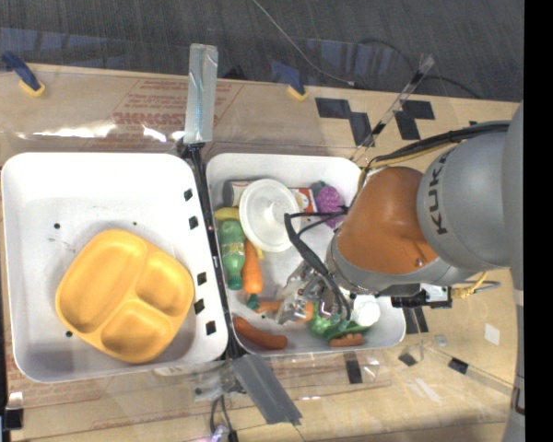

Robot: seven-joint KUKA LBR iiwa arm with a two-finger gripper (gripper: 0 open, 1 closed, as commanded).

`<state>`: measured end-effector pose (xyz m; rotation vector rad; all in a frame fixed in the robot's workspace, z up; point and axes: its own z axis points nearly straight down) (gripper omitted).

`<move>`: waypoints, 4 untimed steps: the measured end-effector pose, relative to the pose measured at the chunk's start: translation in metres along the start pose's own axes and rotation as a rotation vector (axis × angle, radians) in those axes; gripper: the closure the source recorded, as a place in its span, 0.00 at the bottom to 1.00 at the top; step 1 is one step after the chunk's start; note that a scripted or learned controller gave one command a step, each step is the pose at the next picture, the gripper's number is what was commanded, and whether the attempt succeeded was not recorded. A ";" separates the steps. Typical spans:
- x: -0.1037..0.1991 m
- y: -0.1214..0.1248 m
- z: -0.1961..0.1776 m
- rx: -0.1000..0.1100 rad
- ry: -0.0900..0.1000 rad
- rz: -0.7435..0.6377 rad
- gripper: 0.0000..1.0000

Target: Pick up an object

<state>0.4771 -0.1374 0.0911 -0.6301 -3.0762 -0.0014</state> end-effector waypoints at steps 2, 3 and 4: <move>-0.057 0.010 -0.194 0.001 -0.013 -0.066 1.00; -0.041 -0.056 -0.024 0.001 0.002 -0.225 1.00; -0.085 0.019 -0.018 -0.001 -0.003 -0.047 1.00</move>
